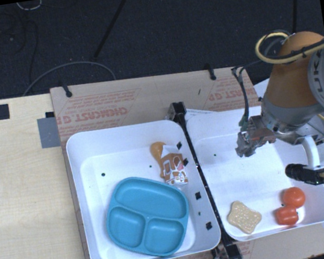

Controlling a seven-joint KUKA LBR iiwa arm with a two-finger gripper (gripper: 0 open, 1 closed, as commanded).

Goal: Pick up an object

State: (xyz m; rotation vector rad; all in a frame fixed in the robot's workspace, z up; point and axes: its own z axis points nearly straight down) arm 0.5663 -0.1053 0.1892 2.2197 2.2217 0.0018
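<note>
The arm reaches in from the right, and its gripper [245,145] hangs over the upper middle of the right bin [227,158], above bare white floor. Nothing shows between its fingers. In the same bin, near the front, lie a tan waffle-patterned biscuit [244,217] and two red tomatoes [293,197] [287,216], all well in front of the gripper. The left bin [86,168] holds a blue divided plate [147,216], a small printed packet [173,170] and an orange-brown piece [157,151] just behind it.
A black divider [194,169] runs between the two bins. A black handle-like part [303,173] sticks out by the arm at the right bin's right side. Cardboard [121,105] lies under the bins, and pale wooden bench [21,203] extends to the left.
</note>
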